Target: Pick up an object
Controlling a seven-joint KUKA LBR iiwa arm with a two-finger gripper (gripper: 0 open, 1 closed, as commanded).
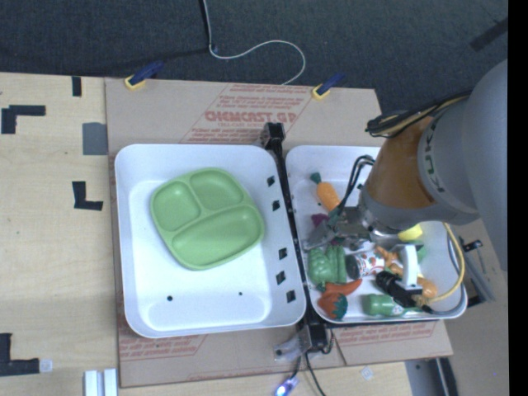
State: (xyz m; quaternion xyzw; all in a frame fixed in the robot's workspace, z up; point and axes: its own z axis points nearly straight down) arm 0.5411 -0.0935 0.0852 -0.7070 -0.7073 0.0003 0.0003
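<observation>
Light on my bench is even and fairly bright, coming from overhead. The left bin (132, 221) reads near white, with mild glare on its floor and a soft shadow under the green plate (208, 217). My arm (462, 172) shades the right bin (330, 157). Focus is soft throughout; small items there blur together. The far dark floor (99, 15) is dim and grainy.

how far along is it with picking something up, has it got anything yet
Done so far: the arm has reached into the right bin and the gripper is low over the pile of small toys. In hand: nothing visibly, no toy shows lifted clear of the pile. Left: closing on one item and raising it out. The green divided plate lies alone in the left bin.
</observation>
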